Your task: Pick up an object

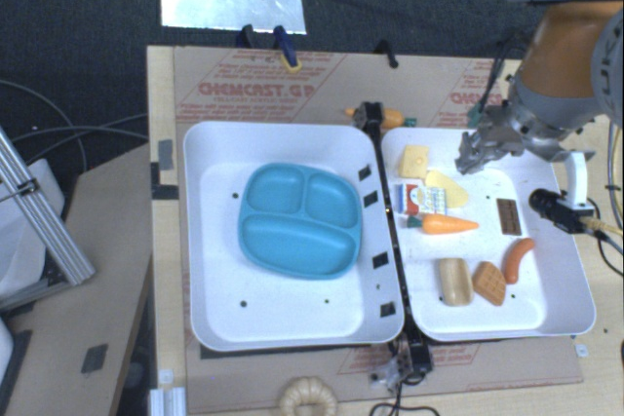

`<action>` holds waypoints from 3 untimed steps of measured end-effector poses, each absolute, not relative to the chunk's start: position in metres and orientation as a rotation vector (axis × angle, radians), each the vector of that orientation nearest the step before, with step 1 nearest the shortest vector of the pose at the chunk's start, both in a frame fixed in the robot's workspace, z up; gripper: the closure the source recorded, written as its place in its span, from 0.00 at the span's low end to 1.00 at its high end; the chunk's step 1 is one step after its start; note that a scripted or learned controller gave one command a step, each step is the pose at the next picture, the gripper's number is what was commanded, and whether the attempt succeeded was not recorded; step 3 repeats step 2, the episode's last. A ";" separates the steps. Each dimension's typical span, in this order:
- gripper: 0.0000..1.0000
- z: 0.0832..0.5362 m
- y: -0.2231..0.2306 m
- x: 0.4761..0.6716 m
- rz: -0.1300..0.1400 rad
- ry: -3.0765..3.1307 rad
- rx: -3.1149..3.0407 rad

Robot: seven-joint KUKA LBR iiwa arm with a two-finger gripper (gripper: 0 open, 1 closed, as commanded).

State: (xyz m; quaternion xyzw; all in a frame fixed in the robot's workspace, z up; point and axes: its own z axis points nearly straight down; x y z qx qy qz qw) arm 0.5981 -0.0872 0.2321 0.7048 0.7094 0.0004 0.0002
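The right bin (561, 302) holds several toy foods: a pale cheese wedge (415, 161), a yellow slice (446, 184), a red and white carton (419, 201), an orange carrot (448, 225), a brown chocolate bar (507, 216), a red sausage (518, 258), a tan bread roll (452, 281) and a brown waffle cracker (489, 283). My gripper (471, 159) hangs over the bin's back part, just right of the cheese wedge and above the yellow slice. Nothing shows between its fingers.
A blue divided plate (300, 218) lies in the left bin (219, 307). An orange toy (390, 119) sits behind the bins on the cardboard. A beige ring (310, 397) lies at the front edge. The arm's orange band (575, 34) rises at the right.
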 end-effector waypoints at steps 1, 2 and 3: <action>1.00 0.233 -0.087 0.599 0.002 2.227 2.214; 1.00 0.224 -0.092 0.598 0.000 2.222 2.220; 1.00 0.224 -0.092 0.598 0.000 2.222 2.220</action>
